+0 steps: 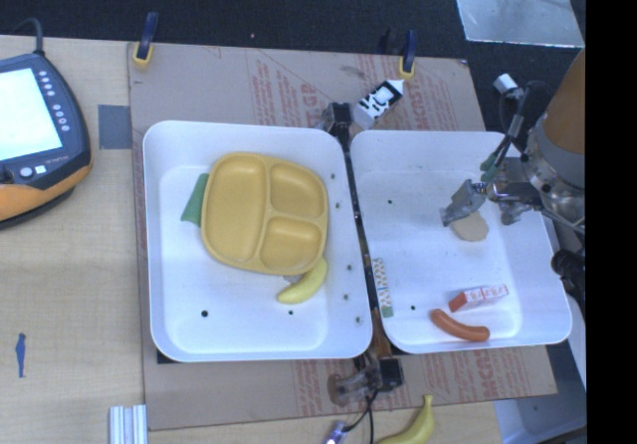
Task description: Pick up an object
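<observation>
In the right bin a flat tan, cookie-like piece lies near the middle right. My gripper hovers just above it, open, with one grey finger over the piece's upper left and the other to its right. Nothing is held between the fingers. An orange-red sausage and a small red and white packet rest near the bin's front edge. The left bin bears a yellow divided plate, a green item poking out under its left side, and a small banana.
A black and white object lies on the cardboard behind the bins. Another banana sits on the bench in front. A tablet-like pendant rests at the far left. Clamps hold the cardboard's back edge.
</observation>
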